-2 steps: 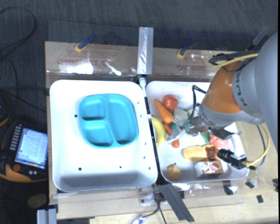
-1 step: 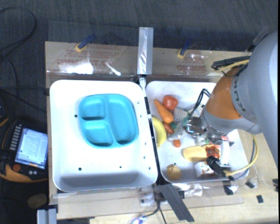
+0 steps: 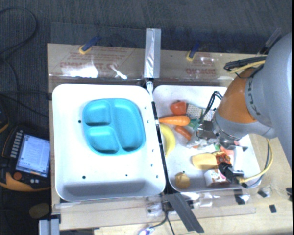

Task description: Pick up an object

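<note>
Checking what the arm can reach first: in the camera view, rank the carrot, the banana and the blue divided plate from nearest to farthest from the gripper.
Gripper is in the right bin.
1. Carrot, just to its left.
2. Banana, at the bin's left wall.
3. Blue divided plate, in the left bin.

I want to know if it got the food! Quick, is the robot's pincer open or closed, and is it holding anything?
Pincer: low in the right shallow white bin, among the toy food; open or closed cannot be told, and nothing shows held.
</note>
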You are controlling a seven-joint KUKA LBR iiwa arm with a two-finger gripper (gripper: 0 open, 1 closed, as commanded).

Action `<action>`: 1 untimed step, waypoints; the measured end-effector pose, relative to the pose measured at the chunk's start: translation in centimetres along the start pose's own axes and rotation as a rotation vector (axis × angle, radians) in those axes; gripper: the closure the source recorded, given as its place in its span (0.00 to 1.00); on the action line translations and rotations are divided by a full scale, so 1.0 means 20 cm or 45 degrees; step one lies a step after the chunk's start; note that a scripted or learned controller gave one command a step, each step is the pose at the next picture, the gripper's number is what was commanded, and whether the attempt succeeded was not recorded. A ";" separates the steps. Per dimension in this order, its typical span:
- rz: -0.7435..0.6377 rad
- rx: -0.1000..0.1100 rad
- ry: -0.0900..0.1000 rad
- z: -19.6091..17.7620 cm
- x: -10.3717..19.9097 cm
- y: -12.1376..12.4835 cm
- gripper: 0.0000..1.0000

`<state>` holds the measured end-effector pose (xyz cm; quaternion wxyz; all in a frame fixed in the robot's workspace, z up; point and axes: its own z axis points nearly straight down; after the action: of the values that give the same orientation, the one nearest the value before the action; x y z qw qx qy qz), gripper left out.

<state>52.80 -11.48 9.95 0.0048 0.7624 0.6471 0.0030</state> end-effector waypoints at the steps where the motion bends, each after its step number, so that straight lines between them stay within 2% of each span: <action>1: -0.234 -0.015 -0.002 0.04 -0.06 -0.15 1.00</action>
<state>49.61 -12.07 9.19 0.0100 0.6996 0.7144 0.0059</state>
